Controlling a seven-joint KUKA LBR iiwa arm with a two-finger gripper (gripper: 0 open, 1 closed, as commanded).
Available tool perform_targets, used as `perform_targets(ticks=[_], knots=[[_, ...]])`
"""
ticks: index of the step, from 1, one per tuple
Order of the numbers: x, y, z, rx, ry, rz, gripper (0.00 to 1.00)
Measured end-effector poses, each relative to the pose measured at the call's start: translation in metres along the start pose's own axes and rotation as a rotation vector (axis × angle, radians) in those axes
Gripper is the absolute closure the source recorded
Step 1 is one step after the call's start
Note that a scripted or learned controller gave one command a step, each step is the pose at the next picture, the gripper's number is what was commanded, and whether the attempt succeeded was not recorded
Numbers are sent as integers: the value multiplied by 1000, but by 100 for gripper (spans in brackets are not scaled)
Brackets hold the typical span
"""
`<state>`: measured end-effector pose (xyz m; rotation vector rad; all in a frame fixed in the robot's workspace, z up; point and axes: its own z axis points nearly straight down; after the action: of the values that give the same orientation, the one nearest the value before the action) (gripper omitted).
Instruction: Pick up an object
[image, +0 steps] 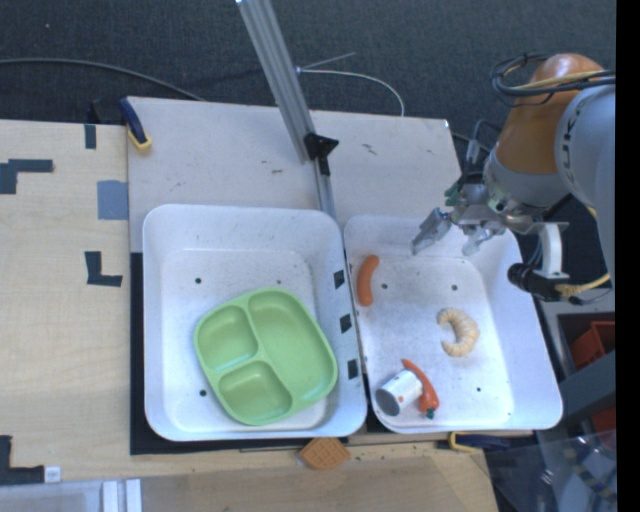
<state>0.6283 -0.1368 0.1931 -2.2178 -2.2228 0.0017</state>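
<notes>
A pale wood table (50, 300) is lying beside a white board (230, 150), with dark carpet (150, 45) showing beyond it.

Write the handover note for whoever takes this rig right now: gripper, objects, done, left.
Gripper: open, holding nothing, above the far edge of the right bin.
Right bin holds: orange sausage near its left wall, croissant mid-bin, white cup on its side at the near edge with an orange-red carrot touching it.
Left bin: green divided plate.
Done: nothing picked.
Left: choose an object, descend, grasp, lift. The croissant lies apart from the others.
</notes>
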Motion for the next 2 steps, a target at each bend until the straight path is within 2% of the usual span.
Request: perform_targets(ticks=[1, 2], knots=[[0, 0, 0, 0, 0, 0, 0], [-1, 0, 65, 6, 0, 1, 0]])
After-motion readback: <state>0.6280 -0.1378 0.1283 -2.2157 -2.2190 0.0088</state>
